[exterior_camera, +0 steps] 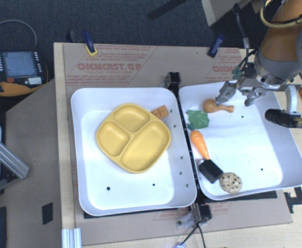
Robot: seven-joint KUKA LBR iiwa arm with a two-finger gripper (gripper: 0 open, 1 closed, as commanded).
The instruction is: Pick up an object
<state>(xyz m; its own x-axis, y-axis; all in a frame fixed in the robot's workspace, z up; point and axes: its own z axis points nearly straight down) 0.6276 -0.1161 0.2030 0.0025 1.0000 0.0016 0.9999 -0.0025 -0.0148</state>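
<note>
Five objects [199,144], maybe six, lie under one open gripper [239,93].

Grey arm [283,40] w/ orange band reaches in from right, gripper [239,93] pointing down, fingers spread apart

Robotics lab: industrial arm [283,30] over a board-covered surface [140,61], clamps [89,43], control pendant [16,68] at far left.
</note>
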